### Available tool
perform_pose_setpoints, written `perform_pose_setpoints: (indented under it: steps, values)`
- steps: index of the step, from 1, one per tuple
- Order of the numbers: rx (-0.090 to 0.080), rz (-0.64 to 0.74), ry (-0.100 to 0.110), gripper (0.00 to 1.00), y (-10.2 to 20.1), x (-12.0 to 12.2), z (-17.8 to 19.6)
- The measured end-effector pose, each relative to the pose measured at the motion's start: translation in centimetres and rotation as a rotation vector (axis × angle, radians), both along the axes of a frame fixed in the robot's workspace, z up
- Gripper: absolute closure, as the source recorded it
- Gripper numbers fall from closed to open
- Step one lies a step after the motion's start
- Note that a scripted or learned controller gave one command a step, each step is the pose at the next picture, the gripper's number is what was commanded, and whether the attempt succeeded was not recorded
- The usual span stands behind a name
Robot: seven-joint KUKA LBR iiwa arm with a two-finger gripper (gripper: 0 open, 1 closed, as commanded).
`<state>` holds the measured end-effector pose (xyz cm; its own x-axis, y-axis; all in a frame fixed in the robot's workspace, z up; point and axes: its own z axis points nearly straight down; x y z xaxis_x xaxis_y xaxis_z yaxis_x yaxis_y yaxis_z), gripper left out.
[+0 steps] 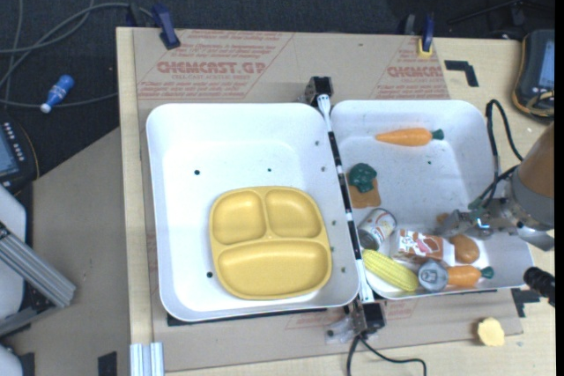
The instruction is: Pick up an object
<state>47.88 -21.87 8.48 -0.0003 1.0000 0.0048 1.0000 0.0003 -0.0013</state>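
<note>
The right bin [467, 123] holds an orange carrot [405, 136] near its far wall and a green broccoli piece [362, 178] by the divider. Along its near side lie a small can [377, 229], a yellow corn cob [389, 270], a red-and-white packet [417, 244], a brown rounded item [465, 249], a grey round cap [431, 276] and a second carrot [462, 276]. My gripper [463, 222] reaches in from the right edge, low over the bin, just above the brown item and right of the packet. I see nothing held in it.
The left bin [176, 154] carries a yellow divided plate [269, 242]. A small yellow piece [490, 331] lies on the bench outside the right bin's near corner. Black cables [493, 136] hang over the right bin's right wall.
</note>
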Motion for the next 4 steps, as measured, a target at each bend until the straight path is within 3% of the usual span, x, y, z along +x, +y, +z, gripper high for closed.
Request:
perform_pose_setpoints:
  steps: [1, 2, 3, 4]
  values:
    - [-0.003, -0.001, -0.002, 1.0, 0.1, 0.1, 1.0]
    - [-0.004, 0.01, -0.008, 1.0, 6.5, 8.4, -0.1]
    - [-0.001, 0.006, 0.0, 1.0, 13.1, 6.3, -0.1]
    - [-0.002, 0.01, -0.015, 1.0, 20.7, 8.7, 10.7]
